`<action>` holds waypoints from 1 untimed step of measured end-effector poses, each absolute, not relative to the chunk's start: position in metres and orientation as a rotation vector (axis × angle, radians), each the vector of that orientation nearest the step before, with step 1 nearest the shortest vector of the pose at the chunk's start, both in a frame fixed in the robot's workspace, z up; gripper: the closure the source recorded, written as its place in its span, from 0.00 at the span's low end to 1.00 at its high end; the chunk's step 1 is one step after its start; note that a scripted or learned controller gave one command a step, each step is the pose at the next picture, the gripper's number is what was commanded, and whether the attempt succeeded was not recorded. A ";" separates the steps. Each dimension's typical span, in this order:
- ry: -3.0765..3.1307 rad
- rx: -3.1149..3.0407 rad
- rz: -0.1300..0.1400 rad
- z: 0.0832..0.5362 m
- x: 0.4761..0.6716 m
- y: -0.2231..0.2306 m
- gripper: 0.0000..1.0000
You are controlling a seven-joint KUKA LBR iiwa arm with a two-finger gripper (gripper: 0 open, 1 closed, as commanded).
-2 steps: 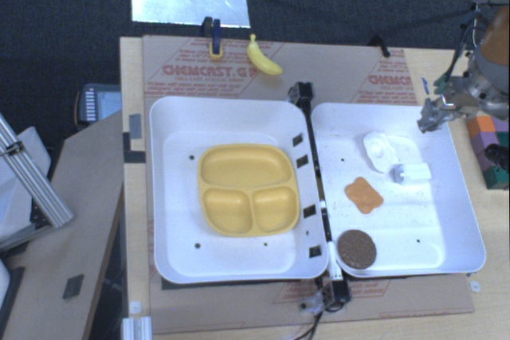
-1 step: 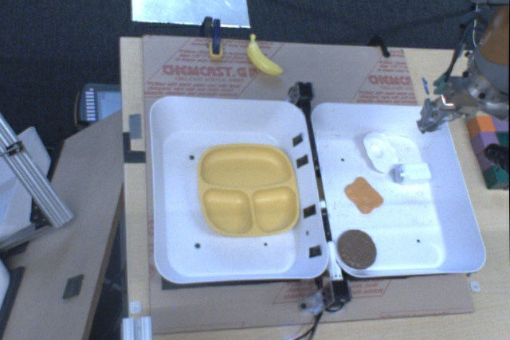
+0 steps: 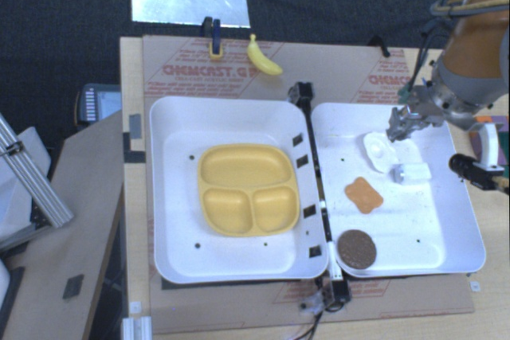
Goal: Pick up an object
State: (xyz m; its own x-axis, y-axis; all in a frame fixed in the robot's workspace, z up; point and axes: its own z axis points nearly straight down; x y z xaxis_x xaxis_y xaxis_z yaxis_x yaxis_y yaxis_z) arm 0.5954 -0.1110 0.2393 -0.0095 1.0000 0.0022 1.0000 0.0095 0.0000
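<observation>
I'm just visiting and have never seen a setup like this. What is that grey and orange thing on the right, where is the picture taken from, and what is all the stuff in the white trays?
The grey and orange thing is a robot arm. At its tip is a gripper, a two-fingered claw for picking things up. The one camera is fixed above the bench and looks down at a slant.

Two shallow white bins sit side by side. The left bin holds a yellow divided plate. The right bin holds a white object just below the gripper, a small pale block, an orange cracker-like piece and a dark brown disc. A toy banana lies on the board behind the bins.

The gripper hangs over the right bin's far side. I see nothing held in it.
</observation>
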 end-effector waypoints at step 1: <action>-2.231 -2.210 -0.003 0.245 0.576 -0.059 1.00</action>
